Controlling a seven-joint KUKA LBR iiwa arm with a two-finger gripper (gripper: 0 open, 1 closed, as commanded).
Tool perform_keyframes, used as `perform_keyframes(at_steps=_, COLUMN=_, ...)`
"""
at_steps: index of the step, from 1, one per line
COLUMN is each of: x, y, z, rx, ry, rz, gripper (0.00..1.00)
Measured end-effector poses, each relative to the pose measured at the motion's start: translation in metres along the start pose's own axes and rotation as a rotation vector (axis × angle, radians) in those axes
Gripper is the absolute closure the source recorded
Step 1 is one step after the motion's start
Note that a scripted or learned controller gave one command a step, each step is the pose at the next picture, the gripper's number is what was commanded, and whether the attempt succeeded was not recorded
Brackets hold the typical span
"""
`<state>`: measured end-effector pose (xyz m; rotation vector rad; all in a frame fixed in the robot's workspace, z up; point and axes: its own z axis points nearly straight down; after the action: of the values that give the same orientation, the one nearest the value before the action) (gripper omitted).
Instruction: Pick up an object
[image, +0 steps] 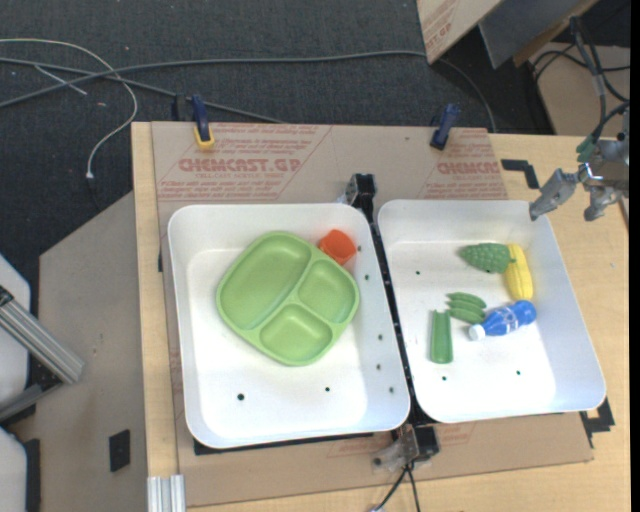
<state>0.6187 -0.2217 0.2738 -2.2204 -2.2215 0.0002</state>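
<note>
Looking down on the bench, two shallow white bins are seen side by side on a sheet of printed cardboard (300, 160). The gripper (573, 196) is seen at the far right, above the bench just outside the upper right corner of the right bin (560, 385). Its two fingers are spread apart and point down and to the left, and nothing is held between them. It is kept well apart from every object in the bins.

In the right bin, five small objects are gathered near the middle. A leafy green toy vegetable (488, 257) is placed at the top of the group, with a yellow corn cob (518, 272) just beside it on the right, apparently touching. Below them, a small blue and white bottle (505, 321) is laid on its side, and a green pea pod (466, 304) is found just to its left. A straight green piece (441, 336), possibly a cucumber, is laid lengthwise a little further left and lower.

In the left bin (280, 405), a green divided plate (287, 297) with three compartments is set near the middle, tilted at an angle to the bin's walls. A small orange object (338, 245) is tucked against the plate's upper right edge.

Two clamps, one blue and yellow (201, 122) and one blue (445, 126), are fixed at the cardboard's far edge.
</note>
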Motion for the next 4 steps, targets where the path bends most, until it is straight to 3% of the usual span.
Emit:
perform_keyframes(at_steps=1, x=0.0, y=0.0, z=0.0, rx=0.0, ry=0.0, rz=0.0, gripper=0.0)
perform_keyframes(at_steps=3, x=0.014, y=0.004, z=0.091, rx=0.005, ry=0.002, rz=-0.001, gripper=0.0)
perform_keyframes(at_steps=4, x=0.012, y=-0.006, z=0.14, rx=0.006, ry=0.002, rz=0.001, gripper=0.0)
